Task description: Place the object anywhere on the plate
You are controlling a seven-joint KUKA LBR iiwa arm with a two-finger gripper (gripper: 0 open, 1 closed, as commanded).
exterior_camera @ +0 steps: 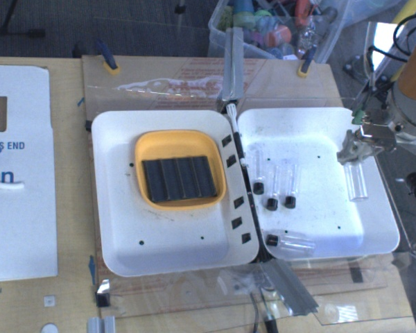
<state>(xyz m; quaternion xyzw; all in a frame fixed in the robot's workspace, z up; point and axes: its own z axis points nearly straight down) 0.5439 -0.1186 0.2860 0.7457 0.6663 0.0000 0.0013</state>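
Object: clear plastic tube with a black cap (259, 174), one of several alike, lying in the right shallow white bin (312, 120). Which tube is the target cannot be told; none is on the plate.
Tube count: five as far as I can make out. Three lie side by side near the bin's left wall, black caps toward the camera; one lies along the near wall (290, 241); one clear tube (356, 182) lies near the right wall, just below the hand, its cap not visible.
Plate: one yellow rounded-square plastic plate (211, 151) in the left shallow white bin (118, 186). It carries one dark grey ribbed rectangular block (179, 179) that covers most of its centre; the yellow rim is bare all round.
Hand: grey two-finger hand (352, 149) over the right edge of the right bin, above the tube by the right wall. Nothing shows between the fingers; how far open they are I cannot tell at this angle.
Progress: judged as start of task. No tube lifted, none carried over, none set down. Left to do: grasp, lift, cross the divider between bins, release over the plate.
Bins: two, touching along a central wall with black clips.
Worktop: brown board (159, 71) under both bins; one white printed panel (21, 186) at the left; one clear crate of coloured toys (277, 12) behind.
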